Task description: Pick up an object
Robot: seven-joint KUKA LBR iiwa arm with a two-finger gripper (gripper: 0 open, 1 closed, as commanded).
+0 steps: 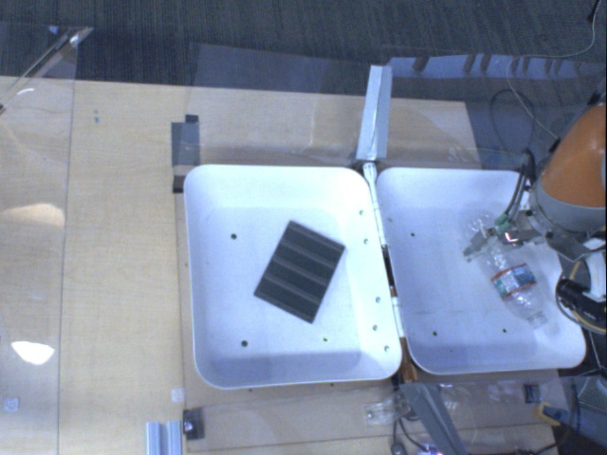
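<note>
Clear plastic bottle (515, 287) in right bin (446, 344), just below arm (574, 173); jaws' state unclear.

A pale wooden bench (95, 254) stands on dark grey carpet (237, 8); clear panels catch soft glare.

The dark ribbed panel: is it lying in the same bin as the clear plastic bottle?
No. The dark ribbed panel lies in the left bin, while the clear plastic bottle lies in the right bin.
</note>
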